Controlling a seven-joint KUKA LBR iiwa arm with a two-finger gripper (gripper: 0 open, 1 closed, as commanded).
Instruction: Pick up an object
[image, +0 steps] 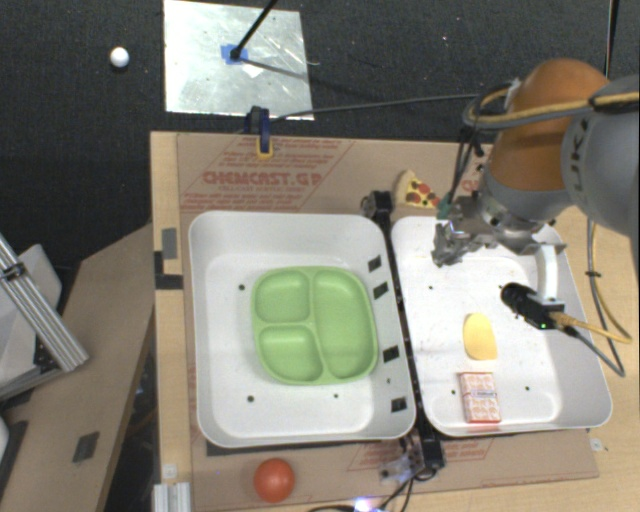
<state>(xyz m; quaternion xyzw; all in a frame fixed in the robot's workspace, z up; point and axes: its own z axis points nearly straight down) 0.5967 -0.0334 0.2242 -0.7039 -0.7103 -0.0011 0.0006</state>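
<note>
Gripper (447, 243): upper part of the right bin (432, 345), with nothing seen in its grasp. Whether it is released or clenched cannot be told.
Yellow piece (480, 337): middle of the right bin, below and to the right of the gripper and apart from it. It looks small, light, rounded and smooth, so probably slippery. It is best pinched across its narrow width.
Box (479, 397): just below the yellow piece, lying flat. It is likely light, stiff card with flat sides that give a sure hold across its short width, though its low profile leaves little to catch.
Surface: a smooth, hard white floor on which a nudged thing may slide.
Room: open floor around both things. The box is nearer the bin's lower wall.
Left bin (220, 262): a green plate (312, 325) lies in its middle.
</note>
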